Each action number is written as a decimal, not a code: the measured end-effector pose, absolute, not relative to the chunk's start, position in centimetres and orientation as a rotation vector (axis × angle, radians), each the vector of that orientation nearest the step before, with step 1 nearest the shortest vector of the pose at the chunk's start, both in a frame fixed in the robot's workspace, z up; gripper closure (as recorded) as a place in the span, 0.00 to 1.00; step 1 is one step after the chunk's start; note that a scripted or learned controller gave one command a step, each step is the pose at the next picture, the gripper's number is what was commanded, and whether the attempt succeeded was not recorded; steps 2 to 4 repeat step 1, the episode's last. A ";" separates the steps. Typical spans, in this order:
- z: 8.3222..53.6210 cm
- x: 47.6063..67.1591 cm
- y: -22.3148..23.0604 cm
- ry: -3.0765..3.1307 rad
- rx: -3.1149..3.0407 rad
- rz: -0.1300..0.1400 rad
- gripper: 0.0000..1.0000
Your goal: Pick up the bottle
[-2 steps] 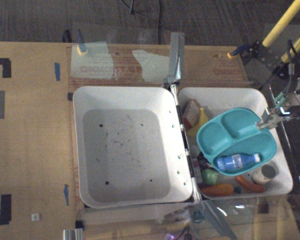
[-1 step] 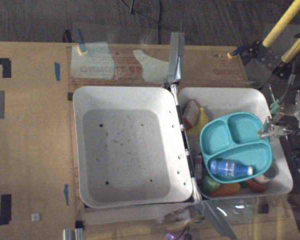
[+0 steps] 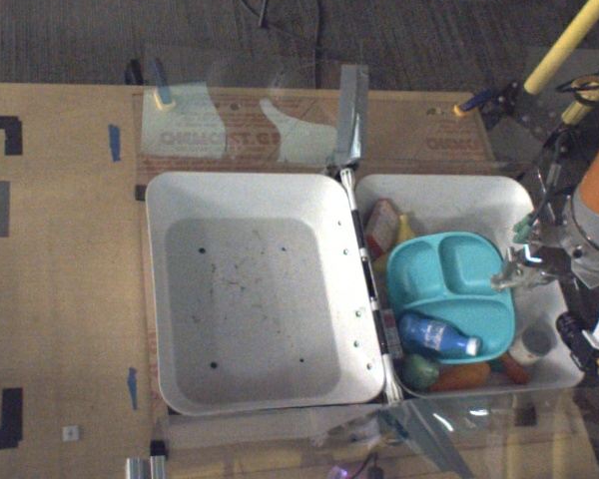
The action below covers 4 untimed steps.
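The worktop [image 3: 60, 297] is pale brown, marked with black corner brackets and short blue tape strips near its left edge. Two shallow white bins sit touching side by side on it: the left bin [image 3: 170, 208] toward the middle, the right bin [image 3: 449, 193] toward the right edge.

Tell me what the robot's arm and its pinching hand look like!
The arm comes in from the right edge and looks grey, with an orange band above the wrist. Dark cables hang near it. The gripper at its end is small, pale and shiny like metal. It is too blurry to make out its jaws.
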<state>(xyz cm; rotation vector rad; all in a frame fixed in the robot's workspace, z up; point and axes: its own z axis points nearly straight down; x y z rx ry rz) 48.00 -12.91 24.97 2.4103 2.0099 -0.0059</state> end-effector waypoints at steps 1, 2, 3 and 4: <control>21.5 48.6 -12.0 1.684 2.589 0.026 1.00; 21.5 48.6 -12.0 1.684 2.589 0.026 1.00; 21.5 48.6 -12.0 1.684 2.589 0.026 1.00; 21.5 48.6 -12.0 1.684 2.589 0.026 1.00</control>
